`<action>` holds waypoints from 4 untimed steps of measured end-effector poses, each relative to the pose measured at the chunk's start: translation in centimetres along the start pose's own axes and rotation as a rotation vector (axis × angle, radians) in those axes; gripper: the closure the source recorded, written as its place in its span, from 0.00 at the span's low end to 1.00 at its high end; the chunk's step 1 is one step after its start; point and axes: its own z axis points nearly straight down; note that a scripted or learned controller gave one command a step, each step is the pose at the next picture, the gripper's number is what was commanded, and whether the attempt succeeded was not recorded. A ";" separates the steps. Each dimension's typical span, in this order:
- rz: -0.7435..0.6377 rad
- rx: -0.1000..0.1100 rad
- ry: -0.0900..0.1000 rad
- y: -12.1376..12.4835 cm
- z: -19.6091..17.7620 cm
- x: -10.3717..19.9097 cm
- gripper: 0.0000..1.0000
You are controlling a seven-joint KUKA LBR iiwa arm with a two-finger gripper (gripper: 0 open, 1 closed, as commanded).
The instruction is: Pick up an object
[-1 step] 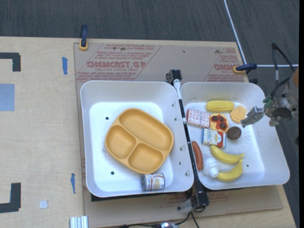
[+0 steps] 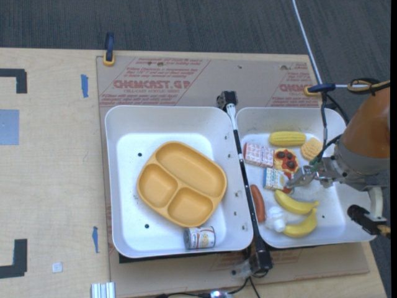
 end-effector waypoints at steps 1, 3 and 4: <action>-0.002 0.006 0.003 -2.0 1.1 4.2 0.00; 0.002 -0.006 -0.004 -4.0 0.0 6.9 1.00; -0.002 0.006 0.003 -4.2 -8.8 14.0 1.00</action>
